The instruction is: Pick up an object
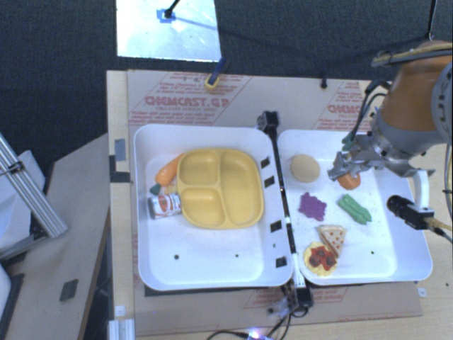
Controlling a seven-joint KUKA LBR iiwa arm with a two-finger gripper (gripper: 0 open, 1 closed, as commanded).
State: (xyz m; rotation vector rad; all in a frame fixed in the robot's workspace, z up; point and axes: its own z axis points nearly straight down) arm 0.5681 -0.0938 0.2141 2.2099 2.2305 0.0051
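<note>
My gripper (344, 167) hangs over the upper middle of the right bin (410, 261), reaching in from the right. A small orange round object (350, 181) lies directly under its tip, partly covered by it; contact is unclear. In the same bin lie a tan bun (305, 168) to the gripper's left, a purple piece (311, 205), a green piece (354, 209), a toast wedge (332, 236) and a small round pizza (320, 258).
The left bin (205, 271) holds a yellow divided plate (216, 188), a carrot (168, 170) and a small can (165, 205) at the plate's left side. A black divider (277, 190) runs between the bins. A black fitting (405, 210) of the arm overhangs the right bin's right side.
</note>
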